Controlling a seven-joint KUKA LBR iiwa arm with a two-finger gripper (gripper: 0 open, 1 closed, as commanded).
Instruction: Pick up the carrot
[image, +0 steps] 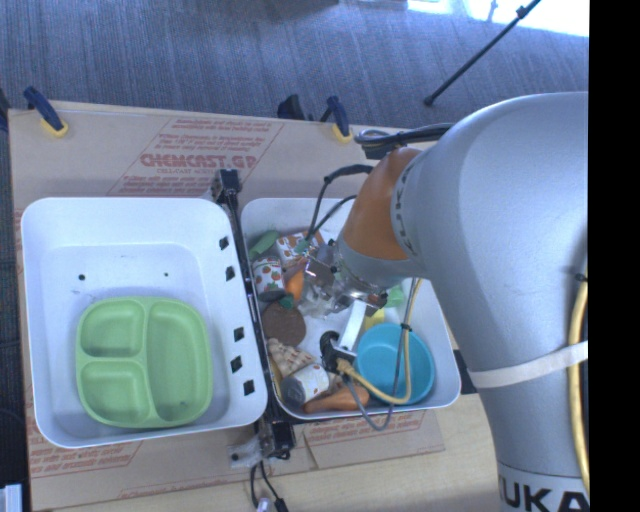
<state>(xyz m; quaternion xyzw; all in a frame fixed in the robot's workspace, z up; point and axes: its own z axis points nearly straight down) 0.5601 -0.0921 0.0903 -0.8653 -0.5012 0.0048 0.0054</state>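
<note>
Camera view: arm (500, 250) hides gripper (probably above carrot (335, 402)).

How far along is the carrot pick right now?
Done: the arm has reached into the right bin. In hand: nothing that I can see; the pincer sits low among the clutter. Left: the carrot lies at the bin's near edge, apart from the pincer, ungrasped and unlifted.
</note>
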